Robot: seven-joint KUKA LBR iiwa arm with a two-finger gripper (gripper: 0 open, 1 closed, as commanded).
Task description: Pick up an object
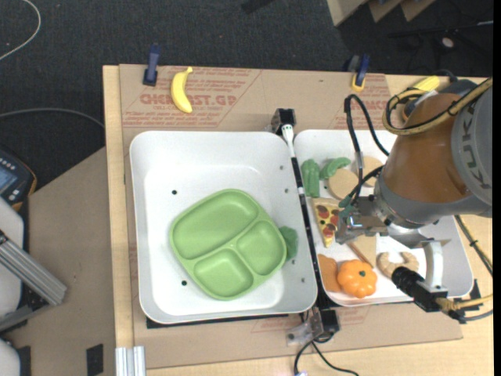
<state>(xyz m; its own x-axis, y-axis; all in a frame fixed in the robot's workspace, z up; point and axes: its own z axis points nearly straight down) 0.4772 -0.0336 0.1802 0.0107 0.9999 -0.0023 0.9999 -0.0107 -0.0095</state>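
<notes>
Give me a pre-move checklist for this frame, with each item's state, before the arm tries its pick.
1. Targets available in the right bin: ok, an orange pumpkin, a pizza slice and green pieces lie there.
2. Arm over the right bin: ok, the arm hangs above it.
3. Gripper state: cannot tell, the wrist covers it.
4. Object already held: cannot tell.
5. Left bin contents: ok, a green divided tray lies in it.
6. Banana outside both bins: ok, on the board.

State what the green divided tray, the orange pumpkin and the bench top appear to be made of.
Green divided tray: probably moulded plastic, smooth and matte, with soft rounded compartment edges. Orange pumpkin: likely toy plastic or rubber, with a slight sheen and uniform colour. Bench top: looks like cardboard, brown with red print.
</notes>
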